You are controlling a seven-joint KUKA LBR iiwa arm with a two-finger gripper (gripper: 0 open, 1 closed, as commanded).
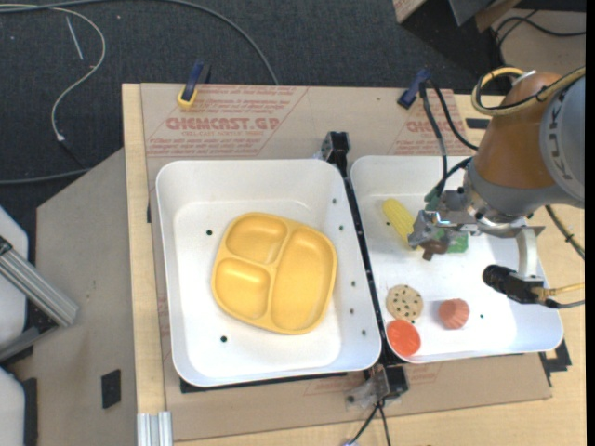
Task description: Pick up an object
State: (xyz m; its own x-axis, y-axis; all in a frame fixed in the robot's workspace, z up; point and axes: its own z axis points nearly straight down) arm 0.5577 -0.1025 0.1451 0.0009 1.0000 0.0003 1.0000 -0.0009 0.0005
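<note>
My gripper point(435, 237) hangs low over the upper middle of the right bin point(521, 337). A small green and brown thing point(454, 243) sits right at its tip, partly hidden by it. A yellow corn cob point(398, 216) lies just left of the gripper. Near the bin's front lie a speckled cookie point(403, 301), an orange-red disc point(403, 339) and a pinkish-red cylinder point(454, 313).
The left bin point(177, 212) holds a yellow divided plate point(274, 272). A black divider point(358, 249) runs between the two bins. The grey arm with its orange band point(516, 137) reaches in from the upper right.
</note>
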